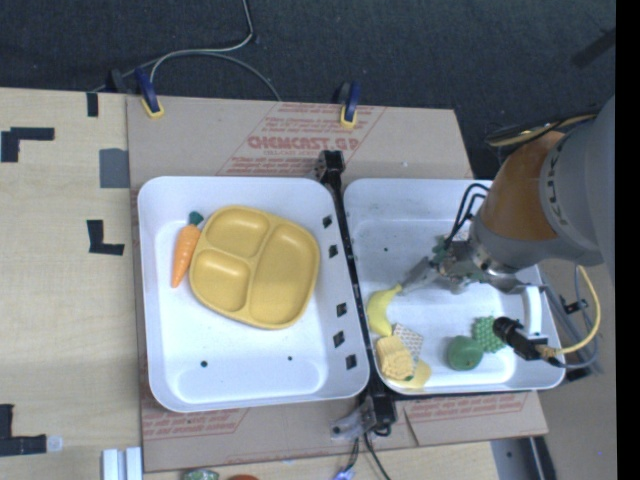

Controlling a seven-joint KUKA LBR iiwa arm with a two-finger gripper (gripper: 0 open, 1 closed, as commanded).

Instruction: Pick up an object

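My gripper hangs low over the middle of the right bin, pointing left from the grey arm. Its tip is just above and right of a yellow banana that lies by the bin's left wall; whether they touch is unclear. A yellow corn piece lies at the bin's front, with a pale waffle-like piece on it. Green broccoli rests at the front right.
The left bin holds a yellow divided plate and an orange carrot along its left side. A black divider separates the bins. Cables run beside the arm at the right.
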